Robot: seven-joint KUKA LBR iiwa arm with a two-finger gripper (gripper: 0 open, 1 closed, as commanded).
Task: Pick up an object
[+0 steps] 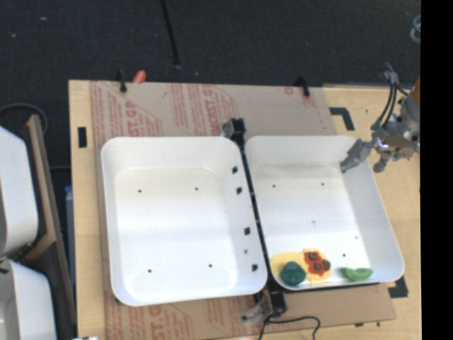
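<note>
The arm is cut off by the picture's right edge, so little above the gripper (368, 158) at the far right corner of the right bin (368, 211) shows. The three small things along that bin's near edge are too small to identify: a green lump (293, 273), a red and yellow piece (316, 262), a flat green piece (356, 273). White shapes (18, 190) beyond the tabletop's (85, 211) left edge are cropped.

Two white bins (177, 218), one green ball (292, 273), one orange-yellow toy (316, 262), one green piece (356, 273).
</note>
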